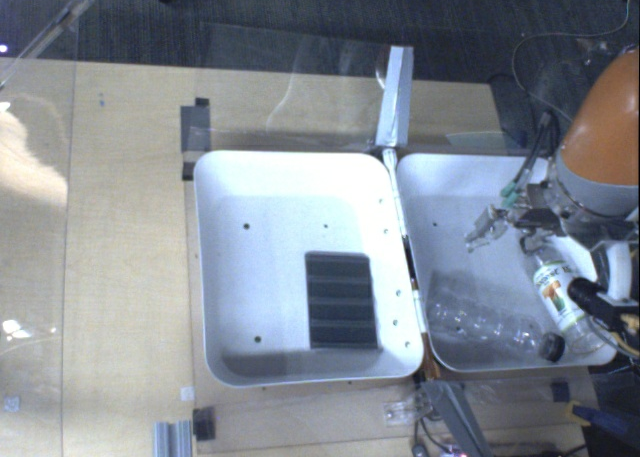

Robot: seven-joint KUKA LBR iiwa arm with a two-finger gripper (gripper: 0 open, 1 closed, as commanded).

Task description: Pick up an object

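A black ribbed rectangular block lies flat in the left bin, toward its near side. In the right bin, a clear bottle with a white, green and orange label lies along the right side, a dark cap at its near end. A clear knobbly plastic piece lies along the near wall. My gripper hangs over the middle of the right bin, pointing left, open with nothing between its fingers. It is just left of the bottle's far end.
A metal divider bar stands behind the seam between the two bins. A clear screen stands along the bench's left and back. The orange-banded wrist covers the right bin's far right corner.
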